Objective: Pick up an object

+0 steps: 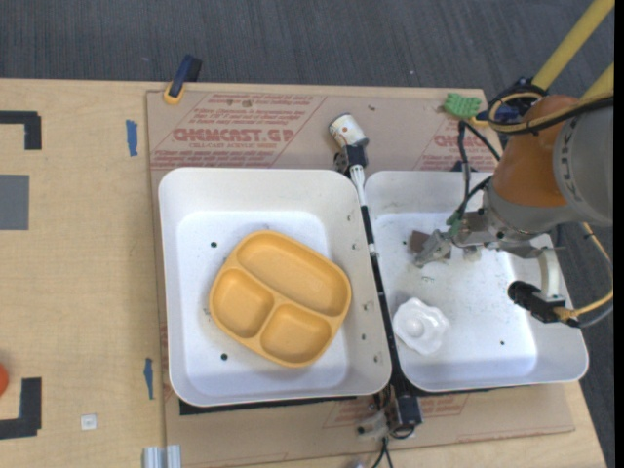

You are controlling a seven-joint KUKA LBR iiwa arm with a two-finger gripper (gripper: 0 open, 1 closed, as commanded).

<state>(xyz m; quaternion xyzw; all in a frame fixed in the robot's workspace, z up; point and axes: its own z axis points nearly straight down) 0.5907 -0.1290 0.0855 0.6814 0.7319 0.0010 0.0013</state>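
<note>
A dark grey carpeted floor ran along the top of the view, and below it lay a wooden bench covered with a printed cardboard sheet (244, 130). On the cardboard sat two shallow white bins side by side. The left bin (185, 261) held a yellow divided plate (281, 297) with three compartments, lying flat near the bin's middle. Its long axis ran on a diagonal, from the lower left toward the upper right, with the single large compartment on the upper side and the two smaller ones on the lower side.

The right bin (507, 359) held a small white lumpy object (420, 325) near its lower left corner, close to the divider between the bins. It looked roughly round, with no clear long axis or pointing direction.

The grey arm with its orange band (531, 164) reached in from the right, over the upper part of the right bin. Its gripper (429, 249) sat low near the bin floor, pointing left, well apart from the white object below it. The grey finger parts were too small and cluttered to tell whether they were apart or together, and nothing was visibly held between them.

Judging from this, the pick was not yet done: both candidate objects lay resting in their bins.
</note>
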